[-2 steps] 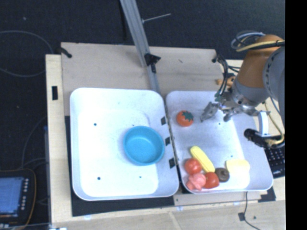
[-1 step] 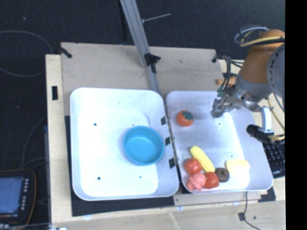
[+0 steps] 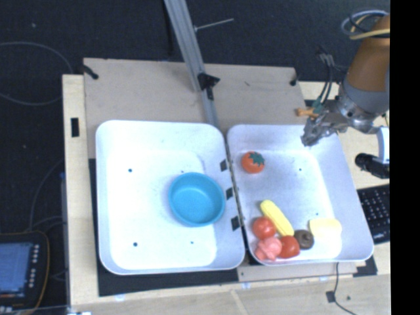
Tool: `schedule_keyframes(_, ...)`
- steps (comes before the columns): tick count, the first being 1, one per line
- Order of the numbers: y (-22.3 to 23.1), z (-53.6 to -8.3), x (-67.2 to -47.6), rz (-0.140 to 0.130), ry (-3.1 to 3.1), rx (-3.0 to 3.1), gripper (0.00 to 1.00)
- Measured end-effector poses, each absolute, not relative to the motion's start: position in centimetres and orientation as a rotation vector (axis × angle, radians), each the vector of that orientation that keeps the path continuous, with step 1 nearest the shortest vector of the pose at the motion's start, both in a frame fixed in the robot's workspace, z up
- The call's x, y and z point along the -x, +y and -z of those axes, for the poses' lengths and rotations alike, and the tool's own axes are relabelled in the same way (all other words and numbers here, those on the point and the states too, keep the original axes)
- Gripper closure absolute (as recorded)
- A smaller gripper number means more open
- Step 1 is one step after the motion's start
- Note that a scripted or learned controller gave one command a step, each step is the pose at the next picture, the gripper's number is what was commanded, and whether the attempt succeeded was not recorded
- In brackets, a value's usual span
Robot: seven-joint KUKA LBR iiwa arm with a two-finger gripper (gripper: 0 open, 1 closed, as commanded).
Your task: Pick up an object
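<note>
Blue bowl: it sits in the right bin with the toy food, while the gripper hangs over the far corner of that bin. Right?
Not quite. The camera view shows the blue bowl alone in the left bin; the toy food lies in the right bin. The gripper does hang over the right bin's far corner.
</note>
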State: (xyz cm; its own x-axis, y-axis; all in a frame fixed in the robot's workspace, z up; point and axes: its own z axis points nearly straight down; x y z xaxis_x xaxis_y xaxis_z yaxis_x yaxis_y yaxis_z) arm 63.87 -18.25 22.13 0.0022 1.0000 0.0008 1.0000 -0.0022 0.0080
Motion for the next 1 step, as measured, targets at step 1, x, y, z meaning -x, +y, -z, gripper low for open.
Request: schedule_keyframes(1,-18.33,-25.96,-63.99,-0.007,2.224,-2.213,1.0)
